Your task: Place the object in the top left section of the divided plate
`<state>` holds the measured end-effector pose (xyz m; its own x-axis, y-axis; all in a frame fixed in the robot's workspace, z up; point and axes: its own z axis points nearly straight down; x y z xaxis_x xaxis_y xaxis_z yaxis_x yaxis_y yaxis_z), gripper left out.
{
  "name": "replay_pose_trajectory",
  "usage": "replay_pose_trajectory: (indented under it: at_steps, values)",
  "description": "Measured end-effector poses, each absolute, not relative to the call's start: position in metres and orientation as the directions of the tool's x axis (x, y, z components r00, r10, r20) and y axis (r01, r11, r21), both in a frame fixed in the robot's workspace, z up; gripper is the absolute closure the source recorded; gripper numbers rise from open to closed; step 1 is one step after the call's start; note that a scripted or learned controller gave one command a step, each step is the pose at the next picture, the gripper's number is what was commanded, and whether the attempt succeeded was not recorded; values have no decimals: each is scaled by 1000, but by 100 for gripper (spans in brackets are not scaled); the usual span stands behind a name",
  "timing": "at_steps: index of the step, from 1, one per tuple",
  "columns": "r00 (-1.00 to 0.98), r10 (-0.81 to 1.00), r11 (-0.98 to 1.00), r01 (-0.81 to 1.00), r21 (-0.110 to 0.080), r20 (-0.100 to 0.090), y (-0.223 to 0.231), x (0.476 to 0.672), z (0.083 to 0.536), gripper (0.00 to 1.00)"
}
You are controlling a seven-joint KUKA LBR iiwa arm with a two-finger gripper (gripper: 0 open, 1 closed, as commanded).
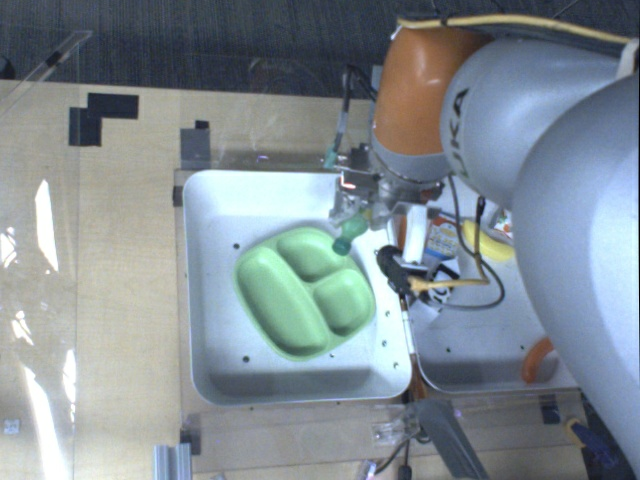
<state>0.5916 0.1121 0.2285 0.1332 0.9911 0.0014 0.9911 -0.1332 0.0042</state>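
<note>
Divided plate, pale green with three wells, sits tilted in the left white bin; I order things by size, so the arm comes first, grey with its orange band, reaching in from the right and covering most of the right bin. Under the wrist, the gripper hangs right at the plate's upper right rim. Small teal-green object, roundish, sits at the fingertips and looks pinched between them, so I read the jaws as closed narrow on it, though the view is small and blurry there. Object touches or just clears the rim edge; I cannot tell which. Key relation: the target well, the upper one on the plate as it lies, is just down-left of the object, near. No long axis I can make out on the object. I judge the coming move as a short shift left and down over that well before letting go; releasing now risks it landing on the rim or the divider. Clutter in the right bin, including something yellow, lies well apart.
</note>
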Motion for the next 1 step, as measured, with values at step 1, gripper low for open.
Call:
replay_pose_trajectory:
  at_steps: [1]
  values:
    - [129,992,-129,992,7,2,113,593,239,100]
